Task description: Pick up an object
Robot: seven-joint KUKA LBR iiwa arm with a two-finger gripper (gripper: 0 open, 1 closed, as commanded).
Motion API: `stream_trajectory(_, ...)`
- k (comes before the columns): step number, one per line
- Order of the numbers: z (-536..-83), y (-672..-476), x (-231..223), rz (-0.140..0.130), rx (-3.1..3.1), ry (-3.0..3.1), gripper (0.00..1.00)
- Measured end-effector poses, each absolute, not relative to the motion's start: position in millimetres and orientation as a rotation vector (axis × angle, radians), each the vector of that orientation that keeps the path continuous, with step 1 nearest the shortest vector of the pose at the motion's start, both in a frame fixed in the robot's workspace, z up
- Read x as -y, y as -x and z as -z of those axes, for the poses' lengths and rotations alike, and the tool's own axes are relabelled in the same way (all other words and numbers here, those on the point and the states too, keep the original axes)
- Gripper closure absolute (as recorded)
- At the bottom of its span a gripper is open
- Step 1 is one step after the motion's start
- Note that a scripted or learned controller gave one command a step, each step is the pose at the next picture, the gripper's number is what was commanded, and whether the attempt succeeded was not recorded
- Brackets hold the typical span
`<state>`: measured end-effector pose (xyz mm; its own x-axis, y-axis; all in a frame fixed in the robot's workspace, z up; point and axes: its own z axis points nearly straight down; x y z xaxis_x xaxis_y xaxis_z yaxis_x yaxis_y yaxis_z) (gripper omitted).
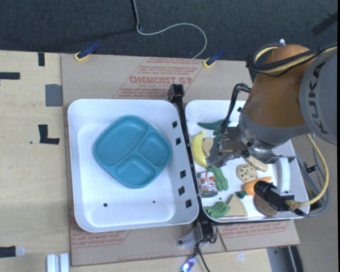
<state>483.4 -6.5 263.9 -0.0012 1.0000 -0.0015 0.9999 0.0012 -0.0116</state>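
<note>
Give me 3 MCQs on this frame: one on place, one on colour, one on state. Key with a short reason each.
1. Where does the divided plate lie?
A. In the left bin
B. In the right bin
C. On the cardboard outside the bins

2. What colour is the divided plate?
A. Red
B. Blue
C. Yellow

3. Where is the end effector now?
A. Raised over the left bin
B. Parked off the bench
C. Low over the right bin, among the toy food

Key:
1 A, the plate rests on the floor of the left bin.
2 B, it is plainly light blue against the white bin.
3 C, the arm reaches into the right bin, its tip by the banana and a green piece; nothing can be seen gripped.
</note>
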Motion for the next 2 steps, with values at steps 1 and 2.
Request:
stream_trajectory(1,-266,-483.9,6,-0.009,2.221,2.216,0.0)
stream_trajectory(2,-176,-481.2,-1,-0.02,2.214,2.212,0.0)
